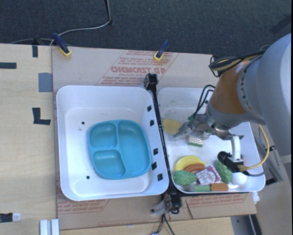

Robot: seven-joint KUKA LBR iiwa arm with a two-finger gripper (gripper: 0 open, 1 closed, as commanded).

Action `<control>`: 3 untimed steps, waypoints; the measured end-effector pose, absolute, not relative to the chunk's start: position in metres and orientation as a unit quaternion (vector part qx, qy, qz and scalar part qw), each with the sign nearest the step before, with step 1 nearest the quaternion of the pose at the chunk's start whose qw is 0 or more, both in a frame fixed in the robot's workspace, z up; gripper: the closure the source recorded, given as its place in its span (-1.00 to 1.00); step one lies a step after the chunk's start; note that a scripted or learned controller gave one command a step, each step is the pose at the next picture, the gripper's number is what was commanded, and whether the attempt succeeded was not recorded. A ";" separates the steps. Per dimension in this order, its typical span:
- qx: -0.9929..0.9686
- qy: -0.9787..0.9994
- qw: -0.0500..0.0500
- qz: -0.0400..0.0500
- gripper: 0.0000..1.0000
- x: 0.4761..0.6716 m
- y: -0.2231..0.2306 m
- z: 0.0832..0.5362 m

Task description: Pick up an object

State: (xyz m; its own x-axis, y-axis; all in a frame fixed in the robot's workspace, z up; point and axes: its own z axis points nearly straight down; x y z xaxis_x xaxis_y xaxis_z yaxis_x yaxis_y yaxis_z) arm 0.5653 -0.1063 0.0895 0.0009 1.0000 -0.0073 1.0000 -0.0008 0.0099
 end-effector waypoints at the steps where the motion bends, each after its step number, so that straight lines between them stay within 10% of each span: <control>1: 0.707 0.707 0.009 0.003 1.00 0.567 -0.107 0.101; 2: 0.707 0.707 0.010 0.003 -1.00 0.568 -0.106 0.102; 3: 0.707 0.707 0.005 0.001 -1.00 0.618 -0.102 0.090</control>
